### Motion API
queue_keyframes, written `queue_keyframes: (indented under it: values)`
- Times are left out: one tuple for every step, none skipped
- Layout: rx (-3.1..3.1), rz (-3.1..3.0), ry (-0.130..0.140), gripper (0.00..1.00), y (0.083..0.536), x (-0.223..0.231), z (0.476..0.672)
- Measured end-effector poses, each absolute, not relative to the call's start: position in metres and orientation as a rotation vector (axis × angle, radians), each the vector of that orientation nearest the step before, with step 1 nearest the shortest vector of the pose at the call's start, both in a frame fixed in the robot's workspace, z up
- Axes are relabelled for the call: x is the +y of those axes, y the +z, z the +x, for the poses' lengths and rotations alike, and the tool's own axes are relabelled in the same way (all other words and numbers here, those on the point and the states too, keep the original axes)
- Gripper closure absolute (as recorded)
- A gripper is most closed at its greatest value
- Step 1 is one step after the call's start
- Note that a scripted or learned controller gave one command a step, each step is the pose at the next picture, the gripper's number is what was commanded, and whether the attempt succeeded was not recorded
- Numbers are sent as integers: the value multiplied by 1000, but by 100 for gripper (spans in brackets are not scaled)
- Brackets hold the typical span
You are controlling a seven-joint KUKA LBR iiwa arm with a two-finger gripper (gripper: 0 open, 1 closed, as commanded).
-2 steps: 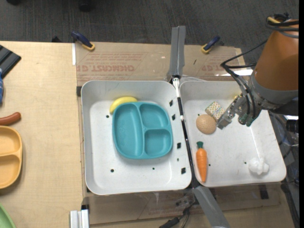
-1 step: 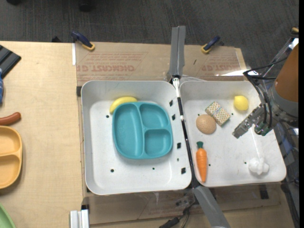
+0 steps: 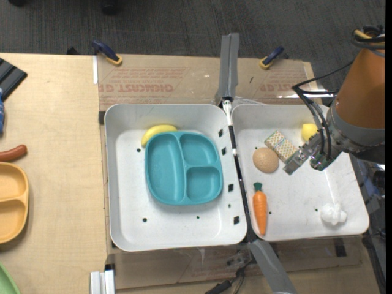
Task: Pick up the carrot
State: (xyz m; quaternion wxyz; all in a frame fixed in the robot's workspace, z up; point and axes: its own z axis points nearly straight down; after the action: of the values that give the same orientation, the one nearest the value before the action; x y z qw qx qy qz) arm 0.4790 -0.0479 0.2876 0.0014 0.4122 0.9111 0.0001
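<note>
The carrot (image 3: 260, 211), orange with a green top, lies lengthwise near the front left corner of the right bin (image 3: 343, 225). My gripper (image 3: 300, 159) hovers over the middle of that bin, up and to the right of the carrot, well apart from it. Nothing shows between its fingers. Whether they are open or shut is unclear from this angle.
In the right bin lie a tan egg-like ball (image 3: 266, 160), a patterned block (image 3: 280, 144), a yellow piece (image 3: 309, 131) and a white crumpled thing (image 3: 333, 214). The left bin (image 3: 122, 225) holds a teal divided plate (image 3: 184, 167) and a banana (image 3: 158, 131).
</note>
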Motion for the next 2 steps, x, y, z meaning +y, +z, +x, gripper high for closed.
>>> queue_keyframes:
  values:
    - [2804,1416,-2,100,249,-147,478]
    - [2791,1435,-1,100,296,-191,479]
